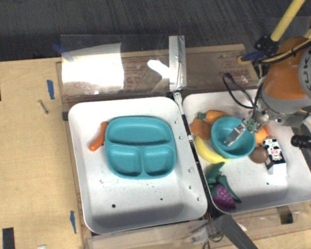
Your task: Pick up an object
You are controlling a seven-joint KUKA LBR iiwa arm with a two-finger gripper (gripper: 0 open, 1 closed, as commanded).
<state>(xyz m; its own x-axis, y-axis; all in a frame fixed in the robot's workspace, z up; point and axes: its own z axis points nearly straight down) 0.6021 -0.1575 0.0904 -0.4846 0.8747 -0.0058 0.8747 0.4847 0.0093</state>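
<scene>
The gripper (finger state unclear) hangs inside the upright, round teal bowl.

Teal divided plate; orange carrot beside it; teal bowl; yellow banana; purple grapes (green-stemmed).

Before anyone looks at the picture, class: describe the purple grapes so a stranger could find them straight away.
Start at the right-hand white bin, the one the arm reaches into. Go to its near left corner, below the yellow banana and teal bowl. The grapes lie there: a knobbly purple bunch with green leaves, the one purple thing among orange, yellow and teal neighbours.
</scene>
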